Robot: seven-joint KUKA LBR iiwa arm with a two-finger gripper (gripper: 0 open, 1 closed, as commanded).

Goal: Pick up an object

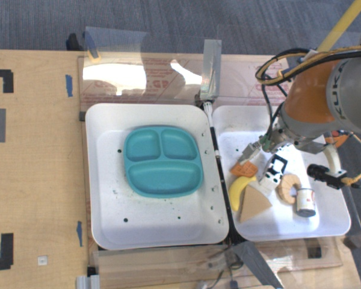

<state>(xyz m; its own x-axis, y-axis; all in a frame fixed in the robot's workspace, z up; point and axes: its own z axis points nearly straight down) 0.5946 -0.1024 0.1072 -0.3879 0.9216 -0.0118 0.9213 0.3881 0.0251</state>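
Single arm reaches in from the right, wrist low over the right shallow white bin (325, 227). The gripper (262, 144) hangs above the bin's left-centre clutter; from this slanted overhead view I cannot tell its state, and nothing is visibly held.

Contents of the right bin, clustered left of centre: a small orange wedge-shaped piece (245, 170) just below the gripper; a yellow banana-shaped toy (236, 192) lying along the bin's left wall; a tan cardboard-coloured triangular block (253, 205) touching the banana; a small black-and-white block (277, 167); a tan ring-shaped item like a doughnut (287, 188); a small silver-and-white cylinder (305, 201) beside the ring. The left shallow white bin (102, 179) carries a teal divided plastic plate (163, 161), well apart from the arm.

Judgement: step in hand is the descent onto a target, most likely the orange wedge or whatever sits just under the tool. Task not yet achieved.

Notes for doing it well:
- The pieces are crowded and touching. Choose one with free sides; the ring and cylinder at the right of the cluster look less hemmed in than the wedge.
- Align the closing direction across the narrow dimension of the piece.
- Descend straight down so neighbours are not nudged.
- The wedge's sloped faces may squeeze out; a flat-sided piece should hold better.
- Lift slowly and confirm the object comes clear of the bin floor.
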